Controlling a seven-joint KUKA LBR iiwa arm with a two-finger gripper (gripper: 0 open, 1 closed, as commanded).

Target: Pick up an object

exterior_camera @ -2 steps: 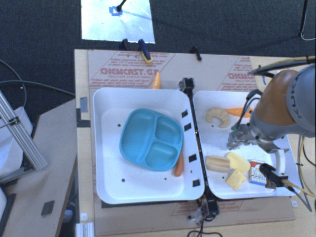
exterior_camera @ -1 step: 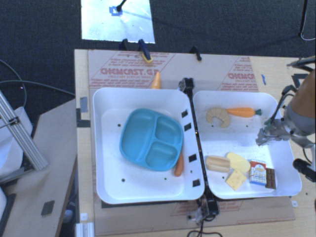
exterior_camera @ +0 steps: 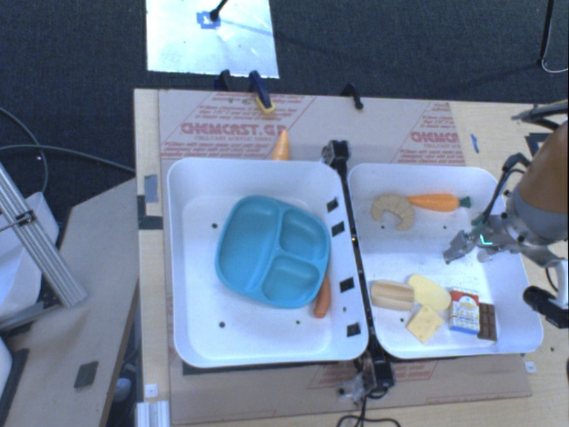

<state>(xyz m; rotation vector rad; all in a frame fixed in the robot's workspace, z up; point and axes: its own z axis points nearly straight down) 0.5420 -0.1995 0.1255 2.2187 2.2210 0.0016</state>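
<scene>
Presently: claw (exterior_camera: 460, 247), finger state not discernible, hovers low over bare floor of right bin (exterior_camera: 511, 332), between carrot (exterior_camera: 436, 202) and chocolate packet (exterior_camera: 466, 312); step judged approach; next, centre over one item and descend.

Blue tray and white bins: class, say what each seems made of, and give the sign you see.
Blue tray: probably moulded plastic, smooth and matte; one even colour, rounded compartments pressed in.
Left bin and right bin: likely thin plastic, slightly glossy; uniform white, soft rounded corners and rims. The look alone cannot settle it.
</scene>
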